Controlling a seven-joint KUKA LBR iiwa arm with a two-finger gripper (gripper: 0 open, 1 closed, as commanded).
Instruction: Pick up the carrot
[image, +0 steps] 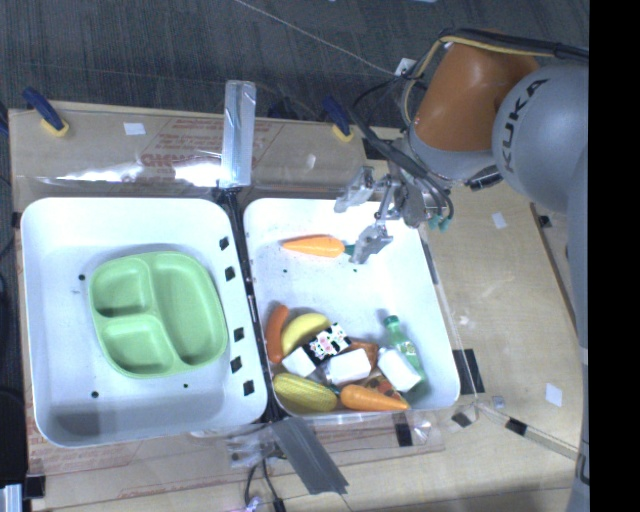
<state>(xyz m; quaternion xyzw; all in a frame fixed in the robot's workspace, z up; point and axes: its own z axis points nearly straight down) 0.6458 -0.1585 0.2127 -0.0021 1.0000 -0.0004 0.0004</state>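
The gripper (366, 222) is hovering with fingers spread and nothing between them. The carrot (312, 246) is lying just beside its lower fingertip, toward the left bin, alone on the white floor. The approach step is happening; next, I think, it needs shifting over the carrot, lowering, then closing.
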